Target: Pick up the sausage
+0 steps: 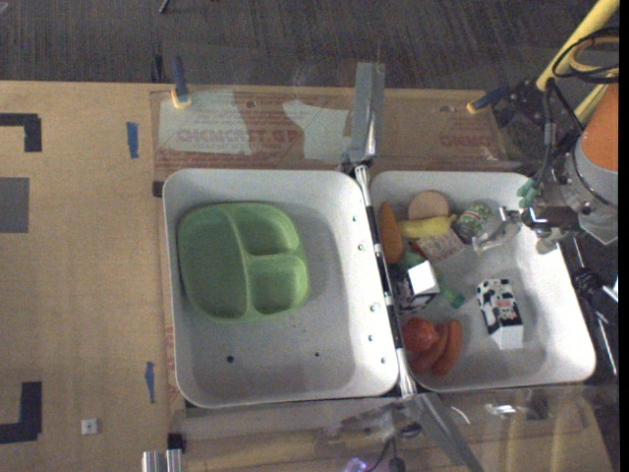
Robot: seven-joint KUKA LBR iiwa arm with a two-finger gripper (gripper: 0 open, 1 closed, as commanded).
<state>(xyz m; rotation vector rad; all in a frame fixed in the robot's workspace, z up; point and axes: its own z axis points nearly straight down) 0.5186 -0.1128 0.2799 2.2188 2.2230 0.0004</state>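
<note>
The sausage [450, 348] is a reddish-orange curved piece lying at the front left of the right bin [560, 347], right beside a red tomato [420, 335]. My gripper [515, 220] hangs over the back right part of that bin, next to a small can [477, 221]. It is well behind the sausage and to its right. Nothing shows in its grasp.
The right bin also holds a banana [428, 227], a round tan piece [428, 206], an orange carrot-like piece [391, 232], a white cube [423, 277] and a cow-patterned carton [499, 313]. In the left bin [334, 352] lies a green divided plate [241, 260].
</note>
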